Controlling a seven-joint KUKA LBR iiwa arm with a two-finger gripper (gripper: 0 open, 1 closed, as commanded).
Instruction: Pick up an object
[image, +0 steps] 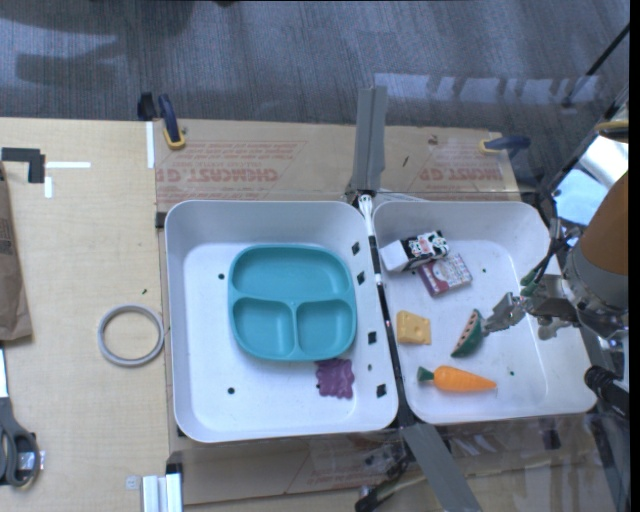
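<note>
- Over the right bin's (520, 225) right half, the tool (503, 312) reaches in from the arm's side, its tips low and just beside the watermelon slice toy (468, 334); whether the fingers are spread or closed I cannot tell, and nothing shows gripped between them
- That low, slanted approach suggests a try at the slice, the nearest piece, though this is only a judgement
- Close below the slice lies the toy carrot (460, 379), on its side with the green top pointing left; flat and loose, it would probably roll if nudged
- Left of the slice rests a yellow cheese-like wedge (413, 327), apart from both, with free room around it for a grasp
- Further up the bin, a small black-and-white box (421, 247) leans against a flat reddish card or packet (447, 272); touching as they do, one could drag the other along
- Across the divider, the left bin (190, 330) holds a teal divided plate (293, 301) right way up, and a purple grape-like toy (336, 377) just below its lower edge
- Outside the bins, on the surface (80, 260), a grey ring (131, 334) lies flat, well away from the work
- No object is lifted yet, so the pick is still to be made
</note>
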